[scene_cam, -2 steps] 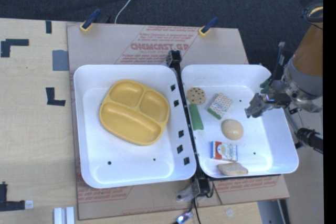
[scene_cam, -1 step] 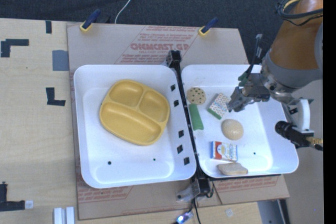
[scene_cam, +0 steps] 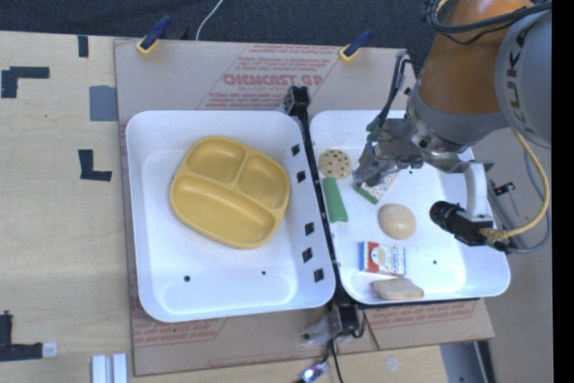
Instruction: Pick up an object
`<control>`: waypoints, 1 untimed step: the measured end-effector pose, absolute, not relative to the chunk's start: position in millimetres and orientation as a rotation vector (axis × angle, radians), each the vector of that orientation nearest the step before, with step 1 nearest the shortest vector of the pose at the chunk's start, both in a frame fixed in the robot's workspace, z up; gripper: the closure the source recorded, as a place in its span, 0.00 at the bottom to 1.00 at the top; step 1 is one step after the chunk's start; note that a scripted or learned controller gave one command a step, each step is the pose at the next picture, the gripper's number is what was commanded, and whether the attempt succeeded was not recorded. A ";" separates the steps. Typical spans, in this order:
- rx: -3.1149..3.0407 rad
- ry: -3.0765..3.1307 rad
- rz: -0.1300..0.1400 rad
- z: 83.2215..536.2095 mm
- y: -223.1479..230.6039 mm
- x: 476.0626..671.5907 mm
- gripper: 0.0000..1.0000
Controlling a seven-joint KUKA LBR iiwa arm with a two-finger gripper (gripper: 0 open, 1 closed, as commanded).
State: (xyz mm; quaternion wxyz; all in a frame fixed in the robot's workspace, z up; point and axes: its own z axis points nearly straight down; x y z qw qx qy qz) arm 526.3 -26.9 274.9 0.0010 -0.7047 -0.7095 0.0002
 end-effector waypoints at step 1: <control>-2.213 -2.228 0.001 270.9 25.5 546.9 1.00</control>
